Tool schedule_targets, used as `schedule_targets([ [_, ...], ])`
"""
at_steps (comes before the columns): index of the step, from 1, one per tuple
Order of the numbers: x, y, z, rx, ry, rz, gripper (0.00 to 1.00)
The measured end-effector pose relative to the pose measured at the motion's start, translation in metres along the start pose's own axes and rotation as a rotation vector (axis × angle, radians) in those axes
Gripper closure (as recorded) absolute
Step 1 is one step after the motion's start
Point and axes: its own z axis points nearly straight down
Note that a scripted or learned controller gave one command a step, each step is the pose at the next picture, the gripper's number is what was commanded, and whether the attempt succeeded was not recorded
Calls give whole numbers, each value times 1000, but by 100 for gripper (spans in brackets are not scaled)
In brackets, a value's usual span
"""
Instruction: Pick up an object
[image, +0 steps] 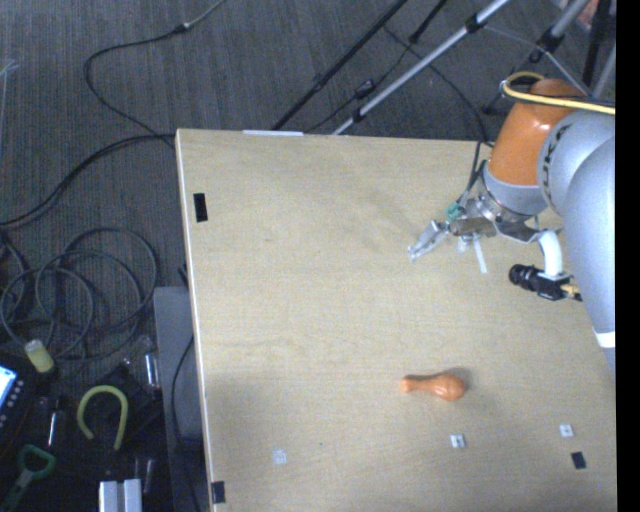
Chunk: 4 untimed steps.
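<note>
Object: an orange pear-shaped object (436, 386) lies on the surface (300, 330), near the front, well apart from the arm.
Fingers: the gripper (452, 247) fingers (426, 241) are spread apart, with nothing between them.
Arm: the grey arm (585, 200) is cut off at the right edge.

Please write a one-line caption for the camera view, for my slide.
Robot arm's gripper hovers over a bare wooden bench, apart from a small orange toy lying nearer the camera.

Single fixed overhead cam, angled down on desk (330, 300); arm (570, 170) enters from frame right; cable-strewn floor (90, 150) along left and top.
</note>
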Motion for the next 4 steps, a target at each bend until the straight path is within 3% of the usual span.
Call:
schedule_targets([
  [1, 21, 4, 20, 0, 0, -81, 0],
  [2, -28, -6, -30, -2, -1, -64, 0],
  [3, -32, -6, 7, -2, 0, -421, 0],
  [4, -31, -5, -3, -6, -1, -421, 100],
])
